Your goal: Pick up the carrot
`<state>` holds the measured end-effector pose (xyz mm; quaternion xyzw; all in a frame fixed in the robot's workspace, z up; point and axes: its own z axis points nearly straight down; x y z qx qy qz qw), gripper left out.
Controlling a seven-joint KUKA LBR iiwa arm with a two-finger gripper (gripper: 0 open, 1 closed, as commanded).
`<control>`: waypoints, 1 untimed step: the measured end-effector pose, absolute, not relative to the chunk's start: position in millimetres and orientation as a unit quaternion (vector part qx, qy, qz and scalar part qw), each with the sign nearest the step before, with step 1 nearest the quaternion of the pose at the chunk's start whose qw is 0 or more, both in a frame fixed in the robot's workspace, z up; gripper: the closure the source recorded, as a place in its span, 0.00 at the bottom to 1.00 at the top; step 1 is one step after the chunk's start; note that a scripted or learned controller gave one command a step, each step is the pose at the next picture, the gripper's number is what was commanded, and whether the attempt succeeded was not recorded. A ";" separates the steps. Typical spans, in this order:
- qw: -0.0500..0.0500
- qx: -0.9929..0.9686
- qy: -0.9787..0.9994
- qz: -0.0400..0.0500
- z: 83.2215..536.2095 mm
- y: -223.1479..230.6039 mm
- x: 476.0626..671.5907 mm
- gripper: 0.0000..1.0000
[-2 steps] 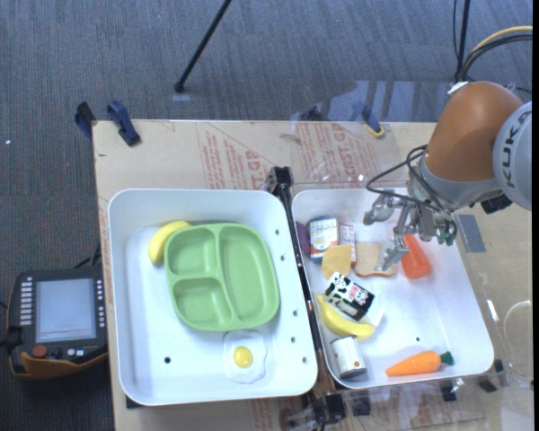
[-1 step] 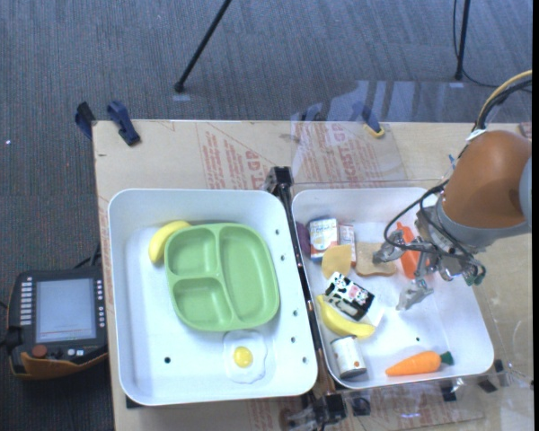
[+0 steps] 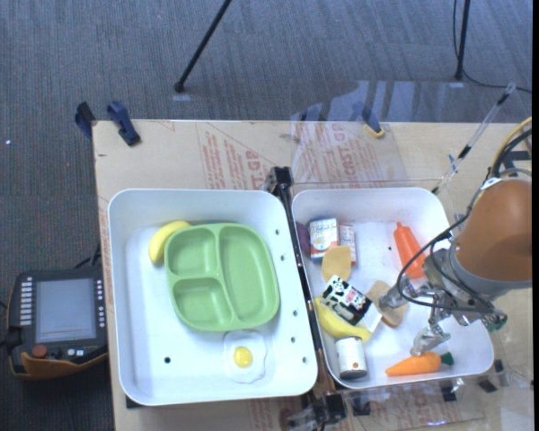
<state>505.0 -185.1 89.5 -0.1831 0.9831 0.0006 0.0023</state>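
Two white bins sit side by side on a cardboard-covered bench. The left bin holds a green divided plate, a banana tucked against the plate's upper-left edge, and a fried egg near the front wall.

The right bin is crowded. A small can lies near its back-left corner, with a tan slice just below it. A black-and-white cow-patterned carton rests over a second banana, and a white cylinder stands at the front, just left of the carrot. A piece of toast lies between the carton and the gripper. An orange bottle lies toward the back right, partly under the arm.

The carrot lies flat along the front wall of the right bin, green top pointing right, tip pointing left toward the cylinder. The gripper hangs just above and slightly behind the carrot's thick end, close to it. Nothing shows between its fingers; how far apart they stand cannot be told. The arm's orange band looms over the bin's right wall.

Red print runs across the cardboard behind the bins, too skewed to read. The can's label is illegible. A handheld pendant with a screen lies on the floor to the left.
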 end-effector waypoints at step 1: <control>0.004 -0.152 0.988 0.000 89.8 -205.9 567.4 0.00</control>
